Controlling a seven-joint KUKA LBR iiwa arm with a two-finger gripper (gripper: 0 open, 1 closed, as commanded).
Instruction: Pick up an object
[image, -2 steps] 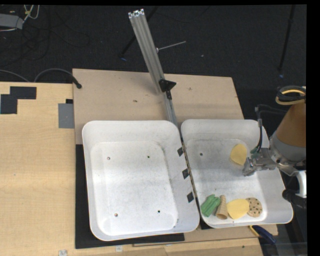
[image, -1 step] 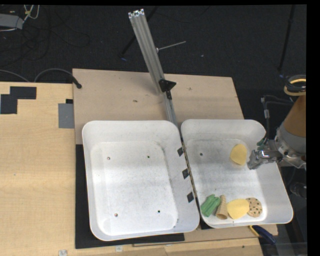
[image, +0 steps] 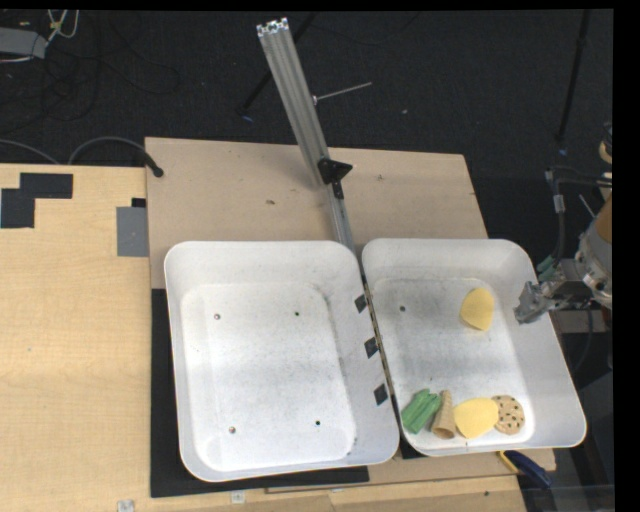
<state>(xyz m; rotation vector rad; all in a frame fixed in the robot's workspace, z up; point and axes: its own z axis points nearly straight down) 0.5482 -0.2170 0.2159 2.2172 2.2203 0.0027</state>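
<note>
The gripper (image: 532, 302) hangs at the right bin's (image: 440, 258) right rim, and I cannot tell how it's set. One yellow piece (image: 478, 308) lies just left of it; along the bin's front edge sit a green toy (image: 421, 410), another yellow piece (image: 475, 417) and a cookie (image: 508, 414).

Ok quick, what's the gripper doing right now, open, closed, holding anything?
Gripper: at the right bin's right rim, nothing seen in it; open or closed cannot be told from this view.
</note>
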